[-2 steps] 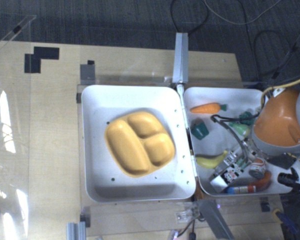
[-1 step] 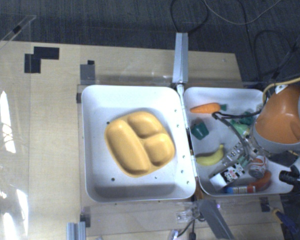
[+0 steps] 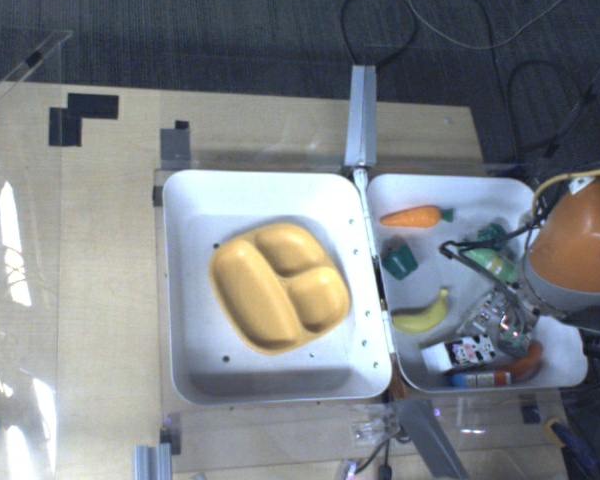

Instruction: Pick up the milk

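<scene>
Arm over the right bin, milk carton low in that bin, crowded.

You've got the small white milk carton with dark print point(image 3: 467, 352) lying near the front wall of the right shallow white bin point(image 3: 570, 373), hemmed in: a red-and-blue marker-like tube point(image 3: 485, 377) just in front of it, a red rounded item point(image 3: 528, 362) to its right, one yellow banana point(image 3: 424, 313) just beyond its left end. The tool point(image 3: 500, 318) sits just above the carton; grip state: cannot tell. The grey arm with its orange band point(image 3: 577, 236) covers the bin's right side. Same bin also has one orange carrot point(image 3: 412, 217), one dark green block point(image 3: 400, 260) and a green bottle point(image 3: 492, 262). The left white bin point(image 3: 185, 368) holds one item, a large yellow lobed foam-like piece point(image 3: 278, 284). Both bins sit on the pale wooden desk point(image 3: 80, 298).
</scene>
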### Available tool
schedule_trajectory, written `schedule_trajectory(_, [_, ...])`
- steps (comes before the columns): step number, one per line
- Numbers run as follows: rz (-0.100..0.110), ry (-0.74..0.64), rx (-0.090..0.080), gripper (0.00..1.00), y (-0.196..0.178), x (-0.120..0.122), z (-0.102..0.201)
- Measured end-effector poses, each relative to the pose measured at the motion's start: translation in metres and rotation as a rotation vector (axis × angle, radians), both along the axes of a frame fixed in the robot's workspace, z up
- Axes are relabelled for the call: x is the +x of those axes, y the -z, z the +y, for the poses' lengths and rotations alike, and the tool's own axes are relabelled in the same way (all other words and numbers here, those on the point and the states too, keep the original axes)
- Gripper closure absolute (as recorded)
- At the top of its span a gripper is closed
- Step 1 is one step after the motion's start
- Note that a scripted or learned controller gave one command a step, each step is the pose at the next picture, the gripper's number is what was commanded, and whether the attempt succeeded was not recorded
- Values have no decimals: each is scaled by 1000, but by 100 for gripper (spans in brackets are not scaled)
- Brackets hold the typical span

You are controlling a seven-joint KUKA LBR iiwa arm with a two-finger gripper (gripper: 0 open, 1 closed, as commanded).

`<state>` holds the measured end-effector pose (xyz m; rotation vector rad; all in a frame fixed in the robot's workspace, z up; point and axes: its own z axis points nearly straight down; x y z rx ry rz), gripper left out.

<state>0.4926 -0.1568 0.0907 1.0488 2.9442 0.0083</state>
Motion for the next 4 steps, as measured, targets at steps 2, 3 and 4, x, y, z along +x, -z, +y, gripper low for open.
schedule_trajectory(2, [-6,37,-4,100,0,1,52])
schedule_trajectory(3, [-6,-104,-9,100,0,1,57])
schedule_trajectory(4, [5,-63,-3,100,-269,9,34])
